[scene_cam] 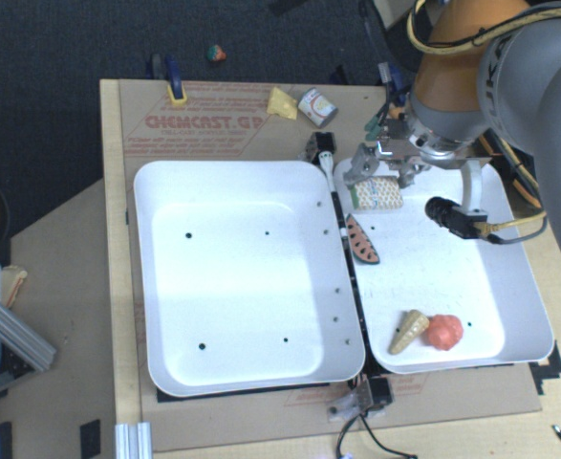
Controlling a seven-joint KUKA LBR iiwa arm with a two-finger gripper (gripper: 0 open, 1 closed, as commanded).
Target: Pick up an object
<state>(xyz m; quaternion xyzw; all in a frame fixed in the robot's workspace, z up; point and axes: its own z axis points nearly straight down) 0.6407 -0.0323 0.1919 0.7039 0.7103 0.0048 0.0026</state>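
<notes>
We are hovering our gripper [379,165] over the far left corner of the right bin [509,285], right above a pale dotted block [377,194] that is lying against the bin's far wall. We cannot tell whether the fingers are released or clenched, since the wrist is hiding them from above, and nothing is showing between them that we could call a grasp. What we are worrying about most is the corner: the block is sitting so close to the wall and to the divider between the bins that a finger coming down could land on the rim or on the block's top and push it flat instead of closing around it. A shallow grip could also let the block slip as we are lifting. In the same bin, a brown slice [361,241] with dark seeds is lying just beside the divider, near the block, and could get nudged. Toward the near edge, a cone [409,330] and a red lump [443,332] are resting touching each other, well apart from the gripper. The left bin [165,285] is showing bare white floor.
</notes>
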